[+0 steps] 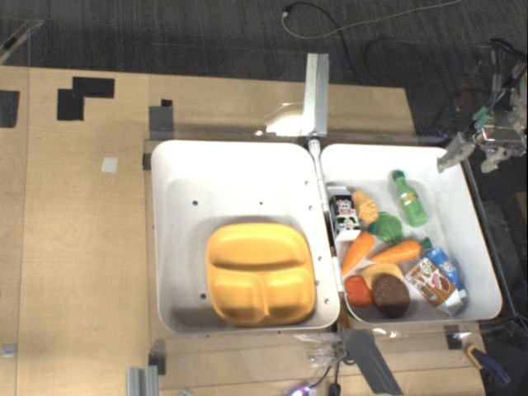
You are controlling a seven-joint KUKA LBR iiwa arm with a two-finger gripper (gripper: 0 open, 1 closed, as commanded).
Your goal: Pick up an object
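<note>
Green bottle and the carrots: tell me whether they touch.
Apart. The camera view shows bare white bin floor between the green bottle and the nearest carrot; the bottle lies alone toward the bin's far side.

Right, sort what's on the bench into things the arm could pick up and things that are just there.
For the job:
green bottle
two carrots
brown ball
red ball
carton
small box
gripper

Just lying about:
yellow tray in the left bin
right bin
cable on the floor
</note>
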